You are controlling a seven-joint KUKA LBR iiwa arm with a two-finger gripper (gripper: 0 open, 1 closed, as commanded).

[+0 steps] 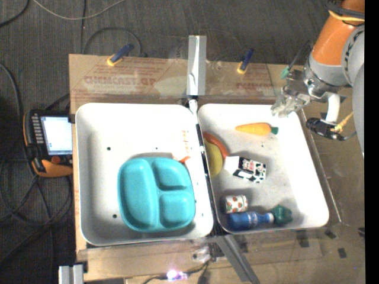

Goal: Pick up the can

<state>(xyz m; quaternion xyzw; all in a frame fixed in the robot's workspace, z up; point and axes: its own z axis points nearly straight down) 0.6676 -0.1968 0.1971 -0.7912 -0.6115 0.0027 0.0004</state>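
We see the gripper (288, 104) at the end of the arm (334, 37), hanging over the far right corner of the right bin (308, 152); its pale fingers blur together against the bin's rim, so we cannot tell whether it is released or clenched, and nothing shows between them. It is close to the carrot (256, 129), which lies on the bin floor just below and to the left of it, but we cannot see any contact. The can (235, 203), small with a white and red printed label, lies on its side toward the near edge of the right bin, well apart from the gripper. Just beside it, nearer the front wall, lies a blue bottle (254, 219) with a dark green cap. A small black and white carton (249, 169) sits in the middle of the bin, and a yellow and orange rounded thing (213, 154) rests against the left wall. The left bin (95, 129) holds a turquoise divided plate (157, 193), set toward its near right corner.
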